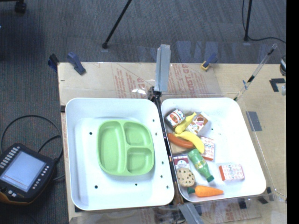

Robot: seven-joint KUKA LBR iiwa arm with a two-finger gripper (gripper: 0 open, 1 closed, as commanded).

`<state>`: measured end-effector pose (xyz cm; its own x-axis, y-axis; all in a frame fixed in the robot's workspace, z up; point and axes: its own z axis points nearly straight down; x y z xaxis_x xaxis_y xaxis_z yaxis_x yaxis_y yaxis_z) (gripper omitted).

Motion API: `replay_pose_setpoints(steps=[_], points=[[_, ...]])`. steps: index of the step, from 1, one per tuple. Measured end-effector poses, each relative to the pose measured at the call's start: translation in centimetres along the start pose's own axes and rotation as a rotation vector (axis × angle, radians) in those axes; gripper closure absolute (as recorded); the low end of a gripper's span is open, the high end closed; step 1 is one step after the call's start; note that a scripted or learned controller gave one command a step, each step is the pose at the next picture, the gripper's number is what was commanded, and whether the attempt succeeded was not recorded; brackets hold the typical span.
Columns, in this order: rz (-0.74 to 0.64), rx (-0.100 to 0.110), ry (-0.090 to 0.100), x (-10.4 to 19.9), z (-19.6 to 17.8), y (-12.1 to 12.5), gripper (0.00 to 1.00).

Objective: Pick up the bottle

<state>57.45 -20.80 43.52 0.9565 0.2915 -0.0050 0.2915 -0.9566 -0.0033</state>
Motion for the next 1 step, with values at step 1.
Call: replay_pose_setpoints(steps=[1], points=[[0.069,0.002,-0.002,4.11,18.78,-6.37,1.0]])
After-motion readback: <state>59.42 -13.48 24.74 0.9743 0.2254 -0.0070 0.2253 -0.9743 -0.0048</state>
